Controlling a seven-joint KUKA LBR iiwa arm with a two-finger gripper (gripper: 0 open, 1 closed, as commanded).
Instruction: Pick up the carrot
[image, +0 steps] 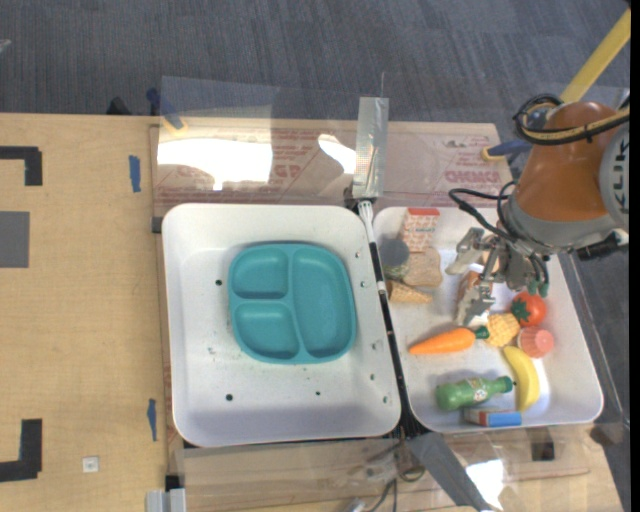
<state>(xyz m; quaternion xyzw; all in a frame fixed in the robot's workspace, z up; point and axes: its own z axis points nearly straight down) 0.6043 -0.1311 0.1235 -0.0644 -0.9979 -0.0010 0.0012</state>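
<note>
So the carrot (443, 342) is lying flat on the floor of the right bin (582, 375), pointy end aimed at the divider, green top toward the pile of other toy food. It sits just below the hand (478, 300) and a touch to its left as my camera sees it, close but not between the fingers as far as I can tell. I honestly can't say whether the hand is wide or narrow, since it's a tangle of metal and cable from this angle.

Right beside the carrot's green end there's a corn cob (503, 328), with a tomato (530, 309) and a pink round thing (538, 343) beyond it, all off to the hand's lower right. A banana (524, 378) and a green bottle (472, 391) lie further below the hand, past the carrot. On the hand's left are a bread slice (424, 268) and a small carton (420, 226). Well off to the left, the other bin holds a teal divided plate (293, 302).

Progress-wise I'd call it approach done, grasp not. The arm is over the right bin and near the target, but the carrot hasn't been lifted. What's left is lining up over its middle, closing, and lifting. The corn being so close worries me a bit.
</note>
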